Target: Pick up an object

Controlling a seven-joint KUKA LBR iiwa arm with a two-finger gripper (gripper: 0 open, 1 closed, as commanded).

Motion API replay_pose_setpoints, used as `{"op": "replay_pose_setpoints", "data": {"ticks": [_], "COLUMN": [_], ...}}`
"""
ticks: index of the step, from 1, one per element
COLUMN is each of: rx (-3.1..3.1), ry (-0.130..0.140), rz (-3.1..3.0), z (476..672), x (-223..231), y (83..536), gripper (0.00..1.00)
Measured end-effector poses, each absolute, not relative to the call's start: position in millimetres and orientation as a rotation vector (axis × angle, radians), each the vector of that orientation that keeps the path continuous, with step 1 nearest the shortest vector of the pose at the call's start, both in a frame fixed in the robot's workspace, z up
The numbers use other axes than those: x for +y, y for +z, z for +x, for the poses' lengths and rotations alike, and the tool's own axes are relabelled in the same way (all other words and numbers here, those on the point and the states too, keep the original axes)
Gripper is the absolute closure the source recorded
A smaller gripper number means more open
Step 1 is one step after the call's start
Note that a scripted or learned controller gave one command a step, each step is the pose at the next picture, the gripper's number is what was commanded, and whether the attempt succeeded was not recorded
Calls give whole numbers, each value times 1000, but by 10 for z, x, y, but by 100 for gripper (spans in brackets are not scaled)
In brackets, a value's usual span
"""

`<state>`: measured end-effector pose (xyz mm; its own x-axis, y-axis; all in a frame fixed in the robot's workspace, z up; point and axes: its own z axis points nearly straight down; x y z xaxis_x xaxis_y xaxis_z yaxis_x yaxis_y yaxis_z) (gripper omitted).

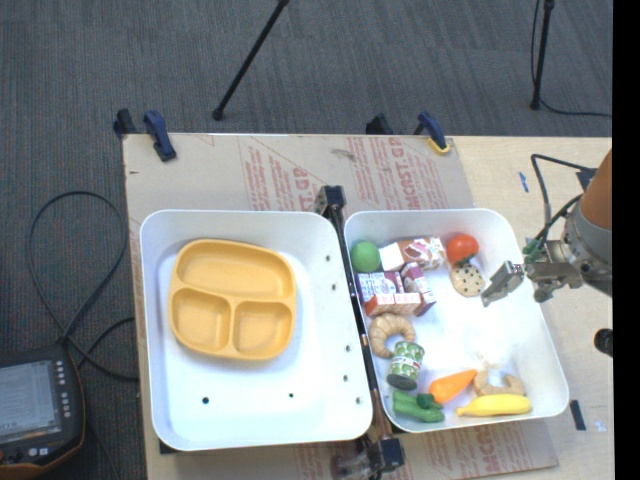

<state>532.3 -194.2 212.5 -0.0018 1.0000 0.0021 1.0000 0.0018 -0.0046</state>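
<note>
My gripper (503, 282) hangs over the right side of the right bin (545, 353), reaching in from the right. It is just right of a round speckled cookie (466, 280) and a red tomato (462, 247). I see nothing between its fingers. Further left lie a green ball (365, 256), small pink and white cartons (405, 273), a croissant (390, 331) and a green can (405, 364). Along the bin's front edge sit a green pepper (416, 406), a carrot (453, 385), a pretzel (498, 378) and a banana (494, 405).
The left bin (200, 398) holds a yellow divided tray (234, 299). Blue clamps (158, 134) grip the board's back edge. A bare patch of the right bin's floor lies beneath and in front of the gripper.
</note>
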Motion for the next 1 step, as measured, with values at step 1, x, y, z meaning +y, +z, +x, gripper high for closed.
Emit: {"op": "replay_pose_setpoints", "data": {"ticks": [1], "rx": [-2219], "ry": [4], "rz": [-2216], "z": [5975], "x": [-1855], "y": [1338], "gripper": [0]}}
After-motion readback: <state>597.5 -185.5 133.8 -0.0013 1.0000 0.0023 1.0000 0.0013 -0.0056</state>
